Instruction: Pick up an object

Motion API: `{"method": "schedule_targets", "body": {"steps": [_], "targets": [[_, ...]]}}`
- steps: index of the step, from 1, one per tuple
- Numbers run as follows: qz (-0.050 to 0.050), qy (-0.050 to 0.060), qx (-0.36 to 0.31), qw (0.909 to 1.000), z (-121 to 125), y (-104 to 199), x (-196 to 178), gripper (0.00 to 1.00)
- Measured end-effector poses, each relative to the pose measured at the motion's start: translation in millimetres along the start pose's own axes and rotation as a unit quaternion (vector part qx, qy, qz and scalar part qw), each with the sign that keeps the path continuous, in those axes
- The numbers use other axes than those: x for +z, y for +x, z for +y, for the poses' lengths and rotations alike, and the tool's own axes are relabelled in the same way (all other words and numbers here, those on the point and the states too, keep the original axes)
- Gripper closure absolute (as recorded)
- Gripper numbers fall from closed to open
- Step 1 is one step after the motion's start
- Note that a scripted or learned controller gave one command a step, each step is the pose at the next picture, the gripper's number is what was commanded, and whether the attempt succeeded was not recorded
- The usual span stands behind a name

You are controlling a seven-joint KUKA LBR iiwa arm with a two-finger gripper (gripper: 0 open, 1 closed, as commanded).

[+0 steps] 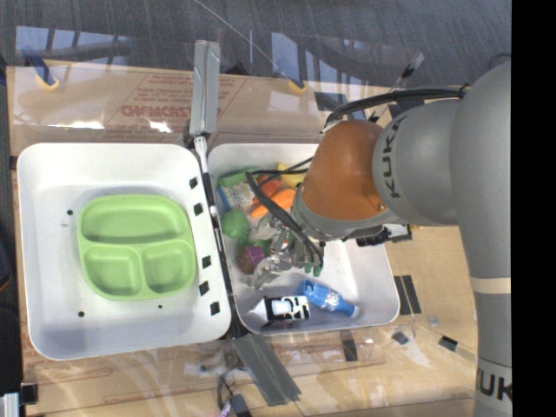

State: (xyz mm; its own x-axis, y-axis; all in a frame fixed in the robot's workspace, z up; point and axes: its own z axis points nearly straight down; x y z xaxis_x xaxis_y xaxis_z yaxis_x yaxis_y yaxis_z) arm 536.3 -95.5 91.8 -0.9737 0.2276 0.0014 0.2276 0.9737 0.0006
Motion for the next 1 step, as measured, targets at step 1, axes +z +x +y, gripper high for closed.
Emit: {"method": "schedule_targets", "body": {"steps": [1], "targets": [[0.000,0.001,-0.084,0.9964,12.5,-77.8,-0.1,0.00]]}}
